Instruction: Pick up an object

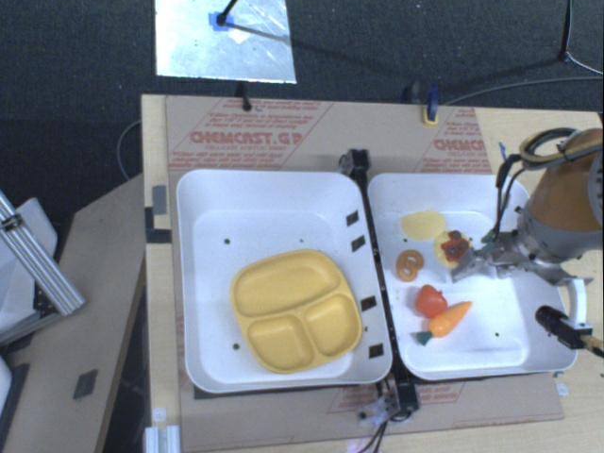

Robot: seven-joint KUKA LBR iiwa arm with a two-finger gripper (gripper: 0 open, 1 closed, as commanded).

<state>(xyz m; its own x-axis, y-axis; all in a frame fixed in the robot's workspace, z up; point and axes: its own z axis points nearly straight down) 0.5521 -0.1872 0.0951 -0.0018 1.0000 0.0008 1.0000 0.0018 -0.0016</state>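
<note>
Bench: a flat board printed with red lettering, carrying two shallow white bins side by side.
Left bin: holds a yellow divided tray, lying tilted, with one long compartment and two smaller ones.
Right bin: holds a cluster of small toy foods towards its left half.
Pale yellow piece: flat, rounded, farthest back in the cluster.
Ring: orange-tan, doughnut-shaped, lying flat near the bin's left wall.
Tomato: red, round, with a small green top, just beside the carrot.
Carrot: orange, tapered, with a dark green end pointing lower left; it lies at a slant in front of the tomato.
Dark red piece: small, mottled red and brown, resting against a yellow patch, just beside the gripper tip.
Arm: grey with an orange band, entering from the right above the right bin.
Gripper: low over the right bin, its tip near the dark red piece; whether it is wide or narrow cannot be told from this view.
</note>
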